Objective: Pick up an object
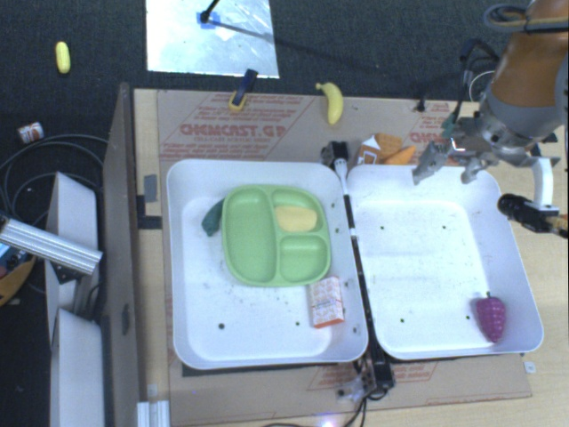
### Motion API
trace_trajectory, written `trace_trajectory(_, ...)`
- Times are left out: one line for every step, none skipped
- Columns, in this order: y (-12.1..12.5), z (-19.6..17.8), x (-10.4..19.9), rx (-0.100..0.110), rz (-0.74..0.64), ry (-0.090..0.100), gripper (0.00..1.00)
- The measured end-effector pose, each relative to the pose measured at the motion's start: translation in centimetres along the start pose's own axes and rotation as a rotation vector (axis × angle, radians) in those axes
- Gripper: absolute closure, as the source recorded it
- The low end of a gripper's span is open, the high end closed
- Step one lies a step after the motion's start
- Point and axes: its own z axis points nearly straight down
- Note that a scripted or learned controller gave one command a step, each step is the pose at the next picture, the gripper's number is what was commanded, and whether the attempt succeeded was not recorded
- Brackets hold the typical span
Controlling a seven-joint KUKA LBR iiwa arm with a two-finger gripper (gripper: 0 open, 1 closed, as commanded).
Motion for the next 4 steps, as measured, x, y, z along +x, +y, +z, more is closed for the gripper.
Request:
trace_trajectory(0.1,14.8,-4.4,0.01,0.006,0.0,0.0)
trace_trajectory(4.9,8.6,-6.4,-0.008,-0.002,-0.003,0.0)
trace_trajectory(2.8,18.0,-7.0,0.007,0.003,0.002,0.0)
trace_trajectory(4.8,5.5,-10.5,-0.013,0.003,-0.005,0.0)
